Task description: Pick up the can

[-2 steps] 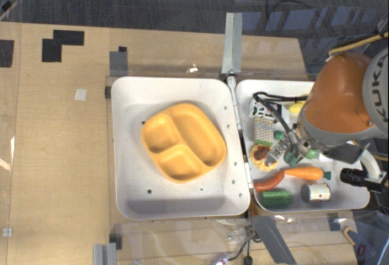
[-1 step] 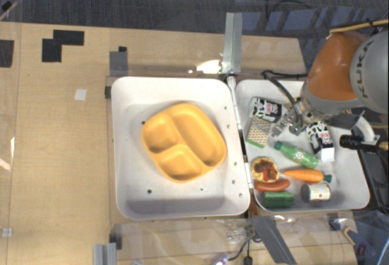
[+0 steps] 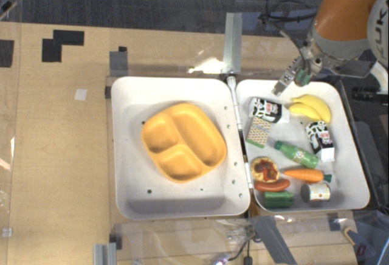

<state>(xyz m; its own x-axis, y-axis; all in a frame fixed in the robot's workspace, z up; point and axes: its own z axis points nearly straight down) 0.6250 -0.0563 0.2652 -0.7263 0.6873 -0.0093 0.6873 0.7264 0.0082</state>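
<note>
The can [image 3: 318,192], small and silver with a pale label, lies on its side in the front right corner of the right bin [image 3: 354,163]. It sits just below a carrot [image 3: 302,175]. My gripper [image 3: 292,82] hangs over the bin's back edge, far behind the can and left of the bananas [image 3: 311,107]. Its two fingers stand apart with nothing between them. The orange-banded arm comes in from the upper right.
The right bin also holds two cow-patterned cartons [image 3: 265,110] [image 3: 319,137], a patterned box [image 3: 259,132], a green bottle [image 3: 296,154], a pizza piece [image 3: 265,168], a red sausage [image 3: 271,185] and a green vegetable [image 3: 278,199]. A yellow divided plate [image 3: 182,141] lies in the left bin [image 3: 127,197].
</note>
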